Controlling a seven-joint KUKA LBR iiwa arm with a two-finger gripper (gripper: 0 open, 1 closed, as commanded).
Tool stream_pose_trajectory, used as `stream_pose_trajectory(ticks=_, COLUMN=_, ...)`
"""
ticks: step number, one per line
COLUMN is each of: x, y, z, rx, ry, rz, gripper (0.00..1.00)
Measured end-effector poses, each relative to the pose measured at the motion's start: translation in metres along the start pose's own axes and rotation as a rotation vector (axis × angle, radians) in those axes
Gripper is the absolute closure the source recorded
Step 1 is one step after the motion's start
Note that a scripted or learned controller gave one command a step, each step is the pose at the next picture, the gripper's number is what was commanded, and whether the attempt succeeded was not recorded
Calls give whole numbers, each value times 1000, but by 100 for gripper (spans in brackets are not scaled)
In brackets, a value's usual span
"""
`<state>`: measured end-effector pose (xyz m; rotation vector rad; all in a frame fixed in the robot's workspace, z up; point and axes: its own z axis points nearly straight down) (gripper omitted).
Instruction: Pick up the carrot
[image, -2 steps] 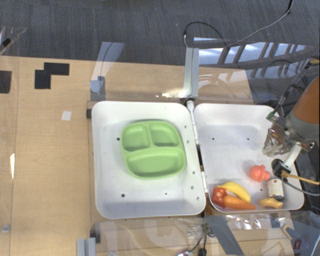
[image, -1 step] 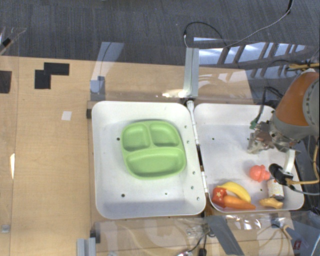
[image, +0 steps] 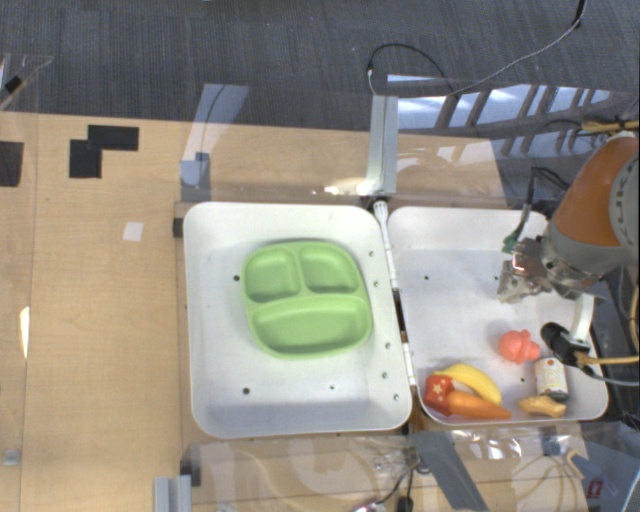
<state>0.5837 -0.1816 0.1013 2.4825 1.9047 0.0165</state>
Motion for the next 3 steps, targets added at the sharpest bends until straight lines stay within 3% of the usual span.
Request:
stream_pose_trajectory(ticks=1, x=88, y=-6, z=11, rx=3, ry=4, rz=-159, gripper=100)
stream_pose_trajectory(ticks=2, x=21, y=-39, z=10, rx=2, ry=-2, rz=-80, gripper=100)
stream_pose_trajectory(ticks=3, x=31, y=-28, z=9, rx=-2, ry=-3, rz=-1164, gripper=100)
